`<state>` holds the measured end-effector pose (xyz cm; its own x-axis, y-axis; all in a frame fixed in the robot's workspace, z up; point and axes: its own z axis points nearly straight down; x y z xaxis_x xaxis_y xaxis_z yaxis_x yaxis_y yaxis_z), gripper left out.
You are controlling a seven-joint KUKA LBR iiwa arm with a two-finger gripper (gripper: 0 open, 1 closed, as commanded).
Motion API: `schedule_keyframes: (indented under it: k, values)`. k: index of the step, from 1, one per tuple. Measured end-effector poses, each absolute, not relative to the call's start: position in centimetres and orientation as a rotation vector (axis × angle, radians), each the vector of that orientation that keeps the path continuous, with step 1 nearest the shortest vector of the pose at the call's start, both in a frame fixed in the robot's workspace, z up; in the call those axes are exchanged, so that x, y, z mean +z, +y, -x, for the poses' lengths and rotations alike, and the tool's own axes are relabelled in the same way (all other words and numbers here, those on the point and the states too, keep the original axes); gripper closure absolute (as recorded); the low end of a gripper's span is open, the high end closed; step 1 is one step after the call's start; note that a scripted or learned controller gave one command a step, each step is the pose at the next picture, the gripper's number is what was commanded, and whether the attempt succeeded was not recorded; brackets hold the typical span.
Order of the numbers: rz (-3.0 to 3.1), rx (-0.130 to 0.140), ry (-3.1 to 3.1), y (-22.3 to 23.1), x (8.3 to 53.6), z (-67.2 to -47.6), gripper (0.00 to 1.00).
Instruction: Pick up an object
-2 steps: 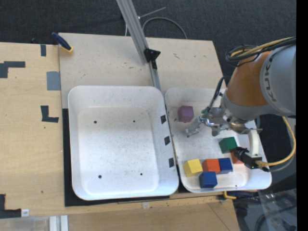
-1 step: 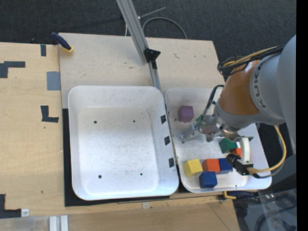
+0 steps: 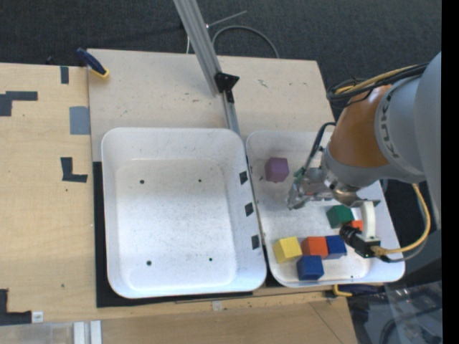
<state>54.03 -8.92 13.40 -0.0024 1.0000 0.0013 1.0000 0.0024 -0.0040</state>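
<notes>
Camera view | gripper [image 3: 298,196] low in right bin [image 3: 267,213], jaw state can't tell | purple cube [image 3: 277,168] just beside | yellow [image 3: 288,248], orange [image 3: 315,246], blue blocks [image 3: 310,266] nearer front

Both bins are white: the left bin [image 3: 172,213] is flecked with dark specks, as is the right bin [image 3: 276,213]. In the right bin are seen a purple cube [image 3: 277,169], a yellow cube [image 3: 288,249], an orange cube [image 3: 315,246], two blue cubes [image 3: 336,246] [image 3: 310,266] and a green block [image 3: 340,214]. The arm [image 3: 401,127] is grey with an orange band [image 3: 355,131]. The counter [image 3: 43,192] is pale wood marked with grey and black tape patches
</notes>
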Motion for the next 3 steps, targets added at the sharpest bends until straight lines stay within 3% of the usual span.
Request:
schedule_keyframes:
  k: [2, 3]
  values:
    - [2.222, -0.005, -2.227, -8.5, 24.8, -55.4, 1.00]
    - [2.220, -0.001, -2.224, -8.4, 26.8, -55.4, 1.00]
